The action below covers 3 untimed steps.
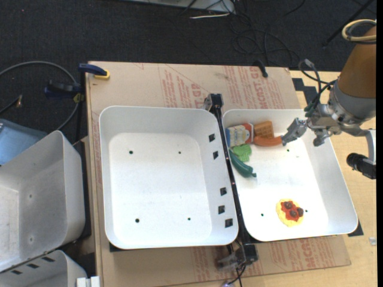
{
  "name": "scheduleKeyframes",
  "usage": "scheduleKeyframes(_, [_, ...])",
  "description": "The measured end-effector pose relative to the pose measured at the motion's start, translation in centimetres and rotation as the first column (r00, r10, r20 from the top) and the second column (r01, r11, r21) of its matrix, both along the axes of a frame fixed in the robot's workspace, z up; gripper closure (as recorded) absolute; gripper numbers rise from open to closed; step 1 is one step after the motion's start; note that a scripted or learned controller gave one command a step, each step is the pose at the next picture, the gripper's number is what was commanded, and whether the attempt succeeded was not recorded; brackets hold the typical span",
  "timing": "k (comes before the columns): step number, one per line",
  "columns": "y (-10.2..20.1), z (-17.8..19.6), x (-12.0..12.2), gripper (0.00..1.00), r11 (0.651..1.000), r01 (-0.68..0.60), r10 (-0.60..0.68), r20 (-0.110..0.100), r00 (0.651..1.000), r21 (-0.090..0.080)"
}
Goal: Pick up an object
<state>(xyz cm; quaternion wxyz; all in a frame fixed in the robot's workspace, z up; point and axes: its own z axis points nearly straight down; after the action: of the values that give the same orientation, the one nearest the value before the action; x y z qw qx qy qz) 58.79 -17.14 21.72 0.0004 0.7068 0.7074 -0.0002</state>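
- The counter (179, 82) is a brown board that carries two shallow white bins side by side.
- Outside the counter, at the far left of the view, stands a separate grey-white container (33, 190).
- A blue and yellow clamp (94, 71) sits at the rear left corner of the counter.
- The left bin (108, 160) shows a bare white floor with four small dark holes.
- A row of black clips (218, 172) runs along the seam where the two bins meet.
- The right bin (335, 196) holds all the objects.
- A white carton with red and blue print (238, 134) lies in the rear left corner of the right bin.
- A green object (241, 158) lies just in front of the carton, near the dividing wall.
- An orange object (266, 134) lies just right of the carton, touching or nearly touching it.
- A yellow disc with red and dark markings (290, 212) lies apart from the others, near the front of the right bin.
- The gripper (306, 130) is positioned over the rear right part of the right bin, just right of the orange object.
- The fingers (292, 131) stand spread apart, with nothing between them.
- The arm (359, 82) enters from the right edge, above the rear right corner of the right bin.
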Motion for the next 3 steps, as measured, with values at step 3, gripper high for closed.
scheduleKeyframes(3, [-5.2,32.9,-11.0,0.00,1.000,0.003,-0.003,0.005,1.000,-0.003])
